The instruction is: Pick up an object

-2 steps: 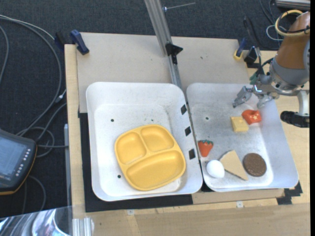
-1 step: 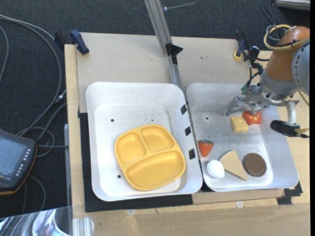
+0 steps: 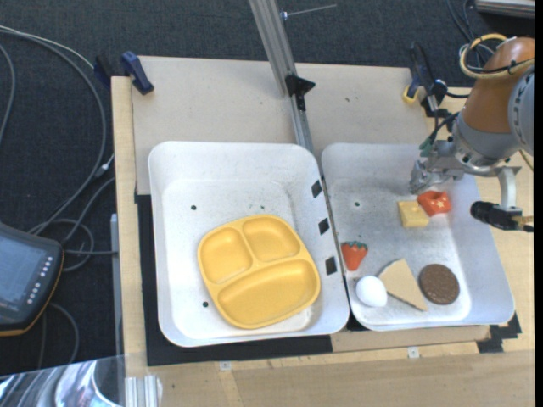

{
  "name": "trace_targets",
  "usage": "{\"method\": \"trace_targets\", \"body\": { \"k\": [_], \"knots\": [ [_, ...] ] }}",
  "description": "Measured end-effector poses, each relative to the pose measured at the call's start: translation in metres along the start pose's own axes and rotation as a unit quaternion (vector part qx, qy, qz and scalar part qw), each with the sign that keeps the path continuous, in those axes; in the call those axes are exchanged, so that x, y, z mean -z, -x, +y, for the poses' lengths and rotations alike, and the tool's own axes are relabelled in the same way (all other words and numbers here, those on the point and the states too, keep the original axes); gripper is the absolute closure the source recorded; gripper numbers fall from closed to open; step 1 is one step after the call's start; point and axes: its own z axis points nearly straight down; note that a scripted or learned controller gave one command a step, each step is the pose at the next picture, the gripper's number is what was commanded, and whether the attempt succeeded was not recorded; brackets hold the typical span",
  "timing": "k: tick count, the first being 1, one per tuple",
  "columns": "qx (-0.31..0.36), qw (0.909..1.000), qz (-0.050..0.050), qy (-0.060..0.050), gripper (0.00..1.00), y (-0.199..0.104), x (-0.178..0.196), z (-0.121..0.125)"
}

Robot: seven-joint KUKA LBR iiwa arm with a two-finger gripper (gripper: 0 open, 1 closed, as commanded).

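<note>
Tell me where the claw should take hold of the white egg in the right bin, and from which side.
Grip the white egg across its rounded middle, coming straight down from above. It lies low on the bin floor, with the tan wedge seemingly touching its right side and the bin's rim close in front, so the fingers likely fit best at its near and far sides.

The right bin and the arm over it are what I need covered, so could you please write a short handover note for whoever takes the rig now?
Hand: low over the back of the right bin, beside the tomato; whether it grips anything cannot be told.
Right bin: tomato touching a yellow block, strawberry by the left wall, egg, wedge and brown cookie at the front.
Left bin: yellow divided plate.
Done: nothing seen lifted.
Left: pick up one object.
</note>
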Motion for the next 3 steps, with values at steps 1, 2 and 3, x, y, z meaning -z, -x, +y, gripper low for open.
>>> {"method": "trace_targets", "body": {
  "k": [1,2,3],
  "knots": [
    [0.000,1.0000,-0.001,0.003,1.00,0.002,0.050,0.011],
    [0.000,1.0000,-0.002,0.004,1.00,0.005,0.115,0.017],
    [-0.001,1.0000,-0.001,0.002,1.00,0.005,0.124,0.018]
  ]
}}
